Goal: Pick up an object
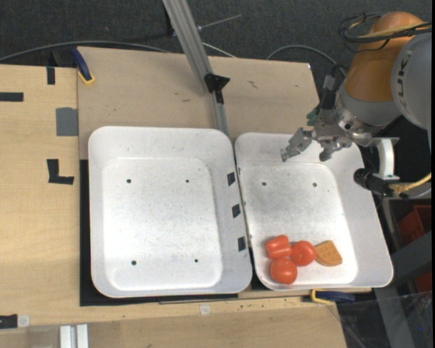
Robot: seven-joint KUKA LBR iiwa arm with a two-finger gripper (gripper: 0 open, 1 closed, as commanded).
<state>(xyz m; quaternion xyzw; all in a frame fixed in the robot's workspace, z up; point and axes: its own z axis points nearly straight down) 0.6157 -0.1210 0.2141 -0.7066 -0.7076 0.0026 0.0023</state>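
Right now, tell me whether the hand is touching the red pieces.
Apart. The camera view shows the hand over the right bin's far end, with bare bin floor between it and the red pieces at the near end.

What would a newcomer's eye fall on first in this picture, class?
Probably the cluster of red pieces with an orange-brown piece beside them, huddled in the near corner of the right bin. Next, the grey arm's orange band at upper right, with the gripper open over that bin's far edge, holding nothing.

Three red pieces [288, 256] and an orange piece [328, 253], perhaps toy food, clustered in right bin's [362, 216] near corner
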